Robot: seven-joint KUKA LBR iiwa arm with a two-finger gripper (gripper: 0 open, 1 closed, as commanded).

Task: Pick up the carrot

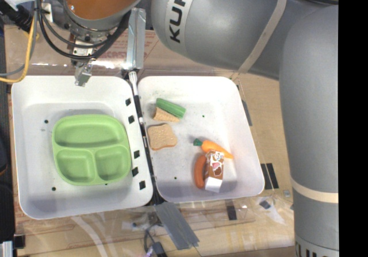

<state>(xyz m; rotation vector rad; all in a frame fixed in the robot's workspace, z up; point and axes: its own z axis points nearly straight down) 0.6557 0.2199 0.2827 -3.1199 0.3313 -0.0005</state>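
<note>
Left bin: shallow, white, holding one green plate with three compartments, one long across the top and two smaller below. The plate lies flat near the bin's middle.

My gripper: hanging over the far rim of the left bin, above its upper edge and well apart from the plate. Only a small grey tip shows below my orange band and the cables; I cannot tell how my jaws stand, open or closed. Nothing shows between them.

Right bin: shallow, white, joined to the left one along a clipped seam. Contents, from its left side:
- Slice of bread, flat, near the seam.
- A second tan piece, possibly bread, just above the first, touching the green item.
- Green stick, perhaps a cucumber or bean, lying aslant across that tan piece.
- Sausage, reddish, lying lengthwise toward the near rim.
- Small carton with a printed label, just beside the sausage, touching it.
- Carrot: orange with a green stub, lying aslant at the carton's top end, right of the bread, well apart from my gripper.
</note>
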